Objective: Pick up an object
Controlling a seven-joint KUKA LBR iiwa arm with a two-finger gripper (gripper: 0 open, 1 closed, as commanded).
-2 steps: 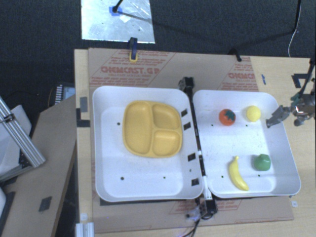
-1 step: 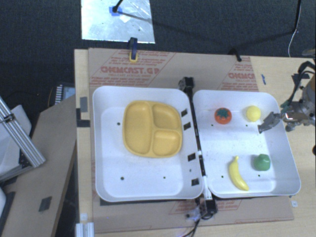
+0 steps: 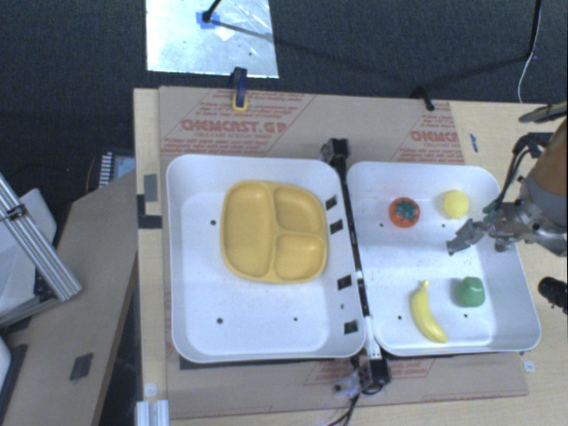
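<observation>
The right bin (image 3: 390, 327) holds four small items, any of which could serve as the object to pick up. A yellow banana (image 3: 427, 311) lies at about 7 o'clock in that bin, curved, its tip pointing up toward the bin's middle. A green pepper (image 3: 469, 291) sits just to the banana's right, at roughly 5 o'clock, apart from it. A red tomato (image 3: 405, 211) with a green top rests at 11 o'clock, and a yellow lemon (image 3: 455, 203) lies at 1 o'clock, near the tomato but not touching it.

The gripper (image 3: 475, 236) hangs over the right bin at about 3 o'clock, between the lemon above it and the pepper below it. Nothing is seen between its fingers. Whether they are spread or closed cannot be told from this angle. The grey arm (image 3: 541, 204) enters from the right side.

The left bin (image 3: 191, 327) holds a yellow divided plate (image 3: 272, 231) with three compartments, lying flat near the bin's centre. A black hinge strip (image 3: 348, 247) runs between the two bins. Both rest on a brown cardboard sheet (image 3: 240, 122) with red lettering. At 12 o'clock beyond the bench lies a shiny metal sheet (image 3: 210, 25) on dark carpet.
</observation>
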